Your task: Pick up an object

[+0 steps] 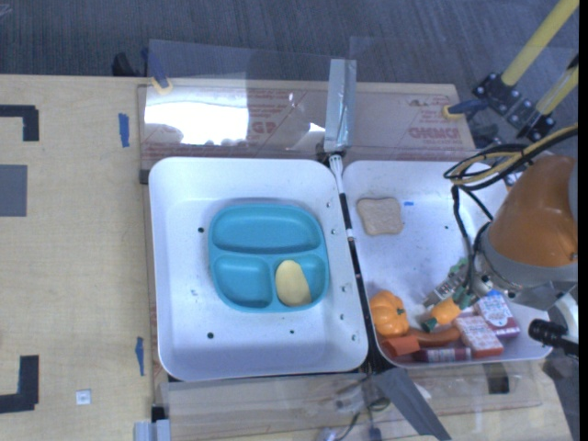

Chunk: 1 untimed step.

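White plastic twice over: two shallow bins side by side on a pale wooden bench (64, 246), with a clear plastic screen (276, 108) upright along their far edges. Within the left white bin (170, 246), near its middle, a teal plastic tray with three compartments (266, 232); in the tray's near-right compartment, a yellow oval lemon-like piece (292, 283), alone and well apart from everything else. Within the right white bin (423, 177), toward the far-left corner, a flat tan bread-like slice (379, 215), lying by itself. Along that bin's near edge, a crowded row: a round orange pumpkin-like toy (389, 312) close to the left wall, a long red bar (421, 343) just beside and below it, a small orange rounded piece (444, 312) further right, then two red-and-white printed packets (485, 324) toward the near-right corner, touching one another. Reaching in from the right edge, the grey arm with its orange band (537, 214), trailing black cables (478, 168) over the bin's far-right corner. Low over the near half of the right bin, the metal two-finger gripper (453, 289), just above the small orange rounded piece and near the packets; contact with any of them impossible to judge. Open or closed claw: cannot tell from this slant. No clear sign of anything gripped.
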Each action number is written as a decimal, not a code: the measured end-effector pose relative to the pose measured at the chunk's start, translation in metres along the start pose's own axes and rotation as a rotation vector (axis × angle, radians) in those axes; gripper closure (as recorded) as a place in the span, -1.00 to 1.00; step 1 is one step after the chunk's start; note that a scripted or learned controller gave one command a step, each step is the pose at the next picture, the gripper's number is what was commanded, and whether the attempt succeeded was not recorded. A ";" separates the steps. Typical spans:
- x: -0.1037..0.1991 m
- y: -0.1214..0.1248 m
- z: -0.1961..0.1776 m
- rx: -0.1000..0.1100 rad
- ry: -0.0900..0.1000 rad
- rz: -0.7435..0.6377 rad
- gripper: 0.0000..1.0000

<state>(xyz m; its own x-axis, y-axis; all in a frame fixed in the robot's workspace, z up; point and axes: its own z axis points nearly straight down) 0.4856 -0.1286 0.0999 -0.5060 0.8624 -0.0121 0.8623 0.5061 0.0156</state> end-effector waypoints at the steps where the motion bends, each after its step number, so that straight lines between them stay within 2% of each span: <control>1: -0.001 0.083 -0.117 0.009 0.007 0.221 1.00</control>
<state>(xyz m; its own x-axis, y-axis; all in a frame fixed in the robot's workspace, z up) 0.5553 -0.0874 0.2182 -0.3052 0.9523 -0.0028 0.9522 0.3052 0.0082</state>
